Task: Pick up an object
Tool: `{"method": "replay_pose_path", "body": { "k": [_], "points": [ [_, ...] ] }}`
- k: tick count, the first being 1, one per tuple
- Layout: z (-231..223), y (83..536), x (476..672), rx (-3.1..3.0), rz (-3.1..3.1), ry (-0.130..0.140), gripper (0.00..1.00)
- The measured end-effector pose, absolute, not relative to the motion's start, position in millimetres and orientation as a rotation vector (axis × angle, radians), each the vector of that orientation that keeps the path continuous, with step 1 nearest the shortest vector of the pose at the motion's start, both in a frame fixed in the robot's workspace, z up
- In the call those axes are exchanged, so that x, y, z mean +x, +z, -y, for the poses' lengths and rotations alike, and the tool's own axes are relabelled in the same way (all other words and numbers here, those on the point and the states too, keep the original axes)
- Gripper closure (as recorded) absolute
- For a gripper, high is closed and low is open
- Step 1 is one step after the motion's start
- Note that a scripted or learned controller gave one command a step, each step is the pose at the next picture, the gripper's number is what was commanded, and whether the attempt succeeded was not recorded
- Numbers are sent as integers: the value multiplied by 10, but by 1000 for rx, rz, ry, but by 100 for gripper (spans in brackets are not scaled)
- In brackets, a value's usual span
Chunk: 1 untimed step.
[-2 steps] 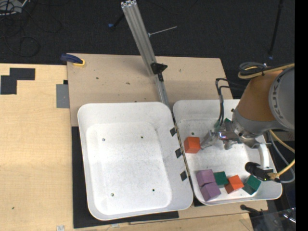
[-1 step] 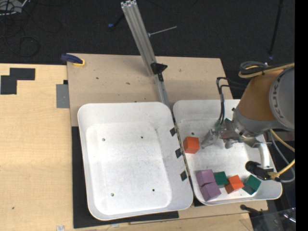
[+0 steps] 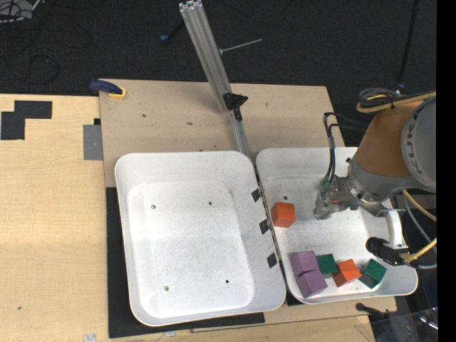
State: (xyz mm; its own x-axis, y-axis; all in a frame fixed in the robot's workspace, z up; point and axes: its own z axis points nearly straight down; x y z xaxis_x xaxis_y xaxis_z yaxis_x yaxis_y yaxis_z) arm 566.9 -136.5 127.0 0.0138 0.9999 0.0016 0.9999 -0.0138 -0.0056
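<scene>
**Gripper low in right bin, blocks apart from it**

Two shallow white bins side by side on the bench: left bin [image 3: 142, 191], right bin [image 3: 299, 166]. Between them, a shared rim with small black clips, and a slanted aluminium rail [image 3: 210, 55] running down to that divide from the upper middle.

In the right bin, gripper [image 3: 326, 209] down near the floor, toward the right wall, below the orange-banded wrist. Whether open or shut: cannot tell.

Just left of the gripper, clearly apart from it, a lone orange cube [image 3: 283, 214], close to the dividing rim with bare floor on its other sides.

Crowded along the near edge: purple block [image 3: 307, 272], small green block [image 3: 327, 264] touching or nearly touching it, second orange block [image 3: 347, 271] beside that, and another green block [image 3: 372, 272] hard against the near right corner.

Open floor across the far half of the right bin.
</scene>
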Motion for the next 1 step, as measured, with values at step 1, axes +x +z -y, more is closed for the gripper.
{"method": "replay_pose_path", "body": {
  "k": [1],
  "points": [
    [1439,1718,5628,-2233,2210,-1,100]
  ]
}}
